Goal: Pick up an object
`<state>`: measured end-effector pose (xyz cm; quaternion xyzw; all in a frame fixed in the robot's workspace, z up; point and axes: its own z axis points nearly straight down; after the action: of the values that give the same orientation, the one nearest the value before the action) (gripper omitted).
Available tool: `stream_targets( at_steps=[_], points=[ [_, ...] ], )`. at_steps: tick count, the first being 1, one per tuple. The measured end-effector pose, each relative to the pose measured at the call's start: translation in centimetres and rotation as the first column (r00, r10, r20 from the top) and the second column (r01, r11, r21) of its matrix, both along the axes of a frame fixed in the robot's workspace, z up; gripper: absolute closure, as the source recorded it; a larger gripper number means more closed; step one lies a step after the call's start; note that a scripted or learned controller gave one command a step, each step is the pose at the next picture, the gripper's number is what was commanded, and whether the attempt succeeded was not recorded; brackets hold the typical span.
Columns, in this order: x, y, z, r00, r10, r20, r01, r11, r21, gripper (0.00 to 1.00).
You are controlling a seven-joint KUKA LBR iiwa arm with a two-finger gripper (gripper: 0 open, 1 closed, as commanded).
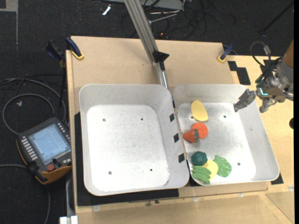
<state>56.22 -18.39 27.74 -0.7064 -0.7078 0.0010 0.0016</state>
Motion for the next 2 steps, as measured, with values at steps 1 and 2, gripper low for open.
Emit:
stream_targets(
  at_steps=[1,2],
  points=[
    [0.1,0.0,0.2,1.0,0.0,0.003,0.0,1.0,-0.001,0.0],
    [-0.2,0.4,-6.2,1.0,-0.002,-0.003,0.002,1.0,0.001,0.0]
  ],
)
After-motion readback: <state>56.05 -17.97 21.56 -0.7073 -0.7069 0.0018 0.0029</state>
